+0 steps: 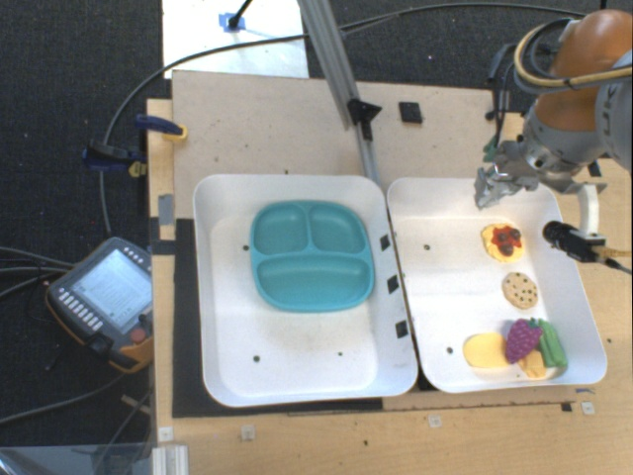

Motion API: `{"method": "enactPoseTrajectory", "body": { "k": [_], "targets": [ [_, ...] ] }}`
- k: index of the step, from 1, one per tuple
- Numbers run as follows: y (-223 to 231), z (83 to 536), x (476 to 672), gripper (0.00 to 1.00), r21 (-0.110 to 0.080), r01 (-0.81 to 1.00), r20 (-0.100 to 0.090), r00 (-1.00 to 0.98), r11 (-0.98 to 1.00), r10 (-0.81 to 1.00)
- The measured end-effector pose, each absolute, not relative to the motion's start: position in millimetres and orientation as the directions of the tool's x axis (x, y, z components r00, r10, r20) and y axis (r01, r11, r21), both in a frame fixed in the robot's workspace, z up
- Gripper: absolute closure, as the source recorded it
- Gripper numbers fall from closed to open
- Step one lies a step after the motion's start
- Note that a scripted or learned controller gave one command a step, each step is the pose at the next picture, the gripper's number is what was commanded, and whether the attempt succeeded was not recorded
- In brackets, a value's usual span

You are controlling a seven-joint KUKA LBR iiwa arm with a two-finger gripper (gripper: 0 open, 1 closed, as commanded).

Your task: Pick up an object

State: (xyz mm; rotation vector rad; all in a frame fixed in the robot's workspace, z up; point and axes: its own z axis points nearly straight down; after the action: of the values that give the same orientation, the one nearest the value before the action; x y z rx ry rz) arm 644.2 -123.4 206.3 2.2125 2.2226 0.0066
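My gripper hangs over the far edge of the right bin, above and left of the toy food. A small pizza slice with red topping lies closest to it. Below that sits a speckled cookie. At the bin's near right corner a yellow piece, purple grapes and a green piece lie bunched together. Nothing shows between the fingers.
The left bin holds a teal divided plate. A metal pole slants over the bench's far side, with a black block beside it. A teach pendant and cables lie off the bench's left.
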Motion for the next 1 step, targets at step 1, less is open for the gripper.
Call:
{"method": "enactPoseTrajectory", "body": {
  "k": [1],
  "targets": [
    [-123.5,257.5,646.0,1.0,0.008,1.0,-0.001,-0.007,0.007,1.0]
  ]
}}
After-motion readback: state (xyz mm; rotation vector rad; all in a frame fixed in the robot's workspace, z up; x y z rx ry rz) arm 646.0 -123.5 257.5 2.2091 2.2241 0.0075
